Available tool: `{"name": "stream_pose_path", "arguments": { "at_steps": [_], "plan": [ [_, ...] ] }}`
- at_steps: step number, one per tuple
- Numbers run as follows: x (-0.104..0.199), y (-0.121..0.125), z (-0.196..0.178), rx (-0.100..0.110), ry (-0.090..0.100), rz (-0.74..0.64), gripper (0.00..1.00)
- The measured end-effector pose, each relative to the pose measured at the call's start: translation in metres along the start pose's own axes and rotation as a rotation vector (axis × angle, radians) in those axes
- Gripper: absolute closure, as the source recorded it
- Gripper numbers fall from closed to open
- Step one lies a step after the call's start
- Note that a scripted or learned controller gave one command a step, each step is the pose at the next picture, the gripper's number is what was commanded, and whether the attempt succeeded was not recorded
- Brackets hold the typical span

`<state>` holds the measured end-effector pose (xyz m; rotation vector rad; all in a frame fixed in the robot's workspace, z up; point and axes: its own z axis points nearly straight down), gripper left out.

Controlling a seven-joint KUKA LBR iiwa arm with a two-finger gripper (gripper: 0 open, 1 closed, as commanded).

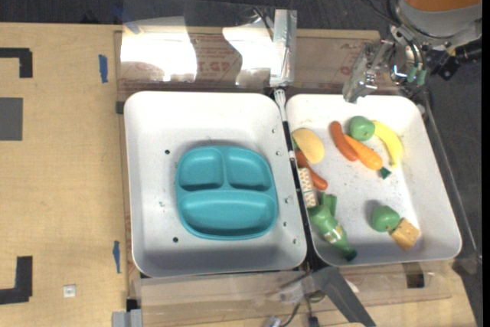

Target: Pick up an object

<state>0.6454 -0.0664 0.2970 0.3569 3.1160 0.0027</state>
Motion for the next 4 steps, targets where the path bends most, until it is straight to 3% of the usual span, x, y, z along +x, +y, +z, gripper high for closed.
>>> {"name": "stream_pose_path", "arguments": {
  "at_steps": [1,2,3,4],
  "plan": [
    [0.016,0.051,0.079,0.001,0.008,0.019,1.00],
    [0.007,0.094,0.032,-0.002,-0.005,0.107,1.00],
    [0.005,0.095,0.021,-0.003,-0.012,0.105,1.00],
    [0.036,0.160,0.014,-0.003,-0.003,0.059,1.00]
  ]
}}
